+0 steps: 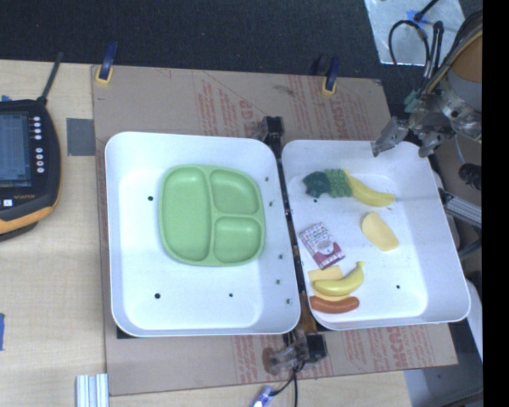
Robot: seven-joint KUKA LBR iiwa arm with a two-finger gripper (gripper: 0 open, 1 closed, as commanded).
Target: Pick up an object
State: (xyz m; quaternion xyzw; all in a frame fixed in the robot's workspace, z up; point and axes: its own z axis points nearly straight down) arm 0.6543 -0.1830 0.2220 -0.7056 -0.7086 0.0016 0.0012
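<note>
Sitting in the right white bin point(424, 299), centre-right of frame, I'm seeing a curved yellow plastic banana point(370, 193) beside a dark green toy broccoli point(326, 183); the gripper point(396, 136) is hovering upper right with fingers spread, holding nothing.

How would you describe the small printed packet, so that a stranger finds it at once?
Look in the right white bin, near its left wall. The small printed packet lies flat there, above the banana. It alone is flat, rectangular and red and white.
</note>
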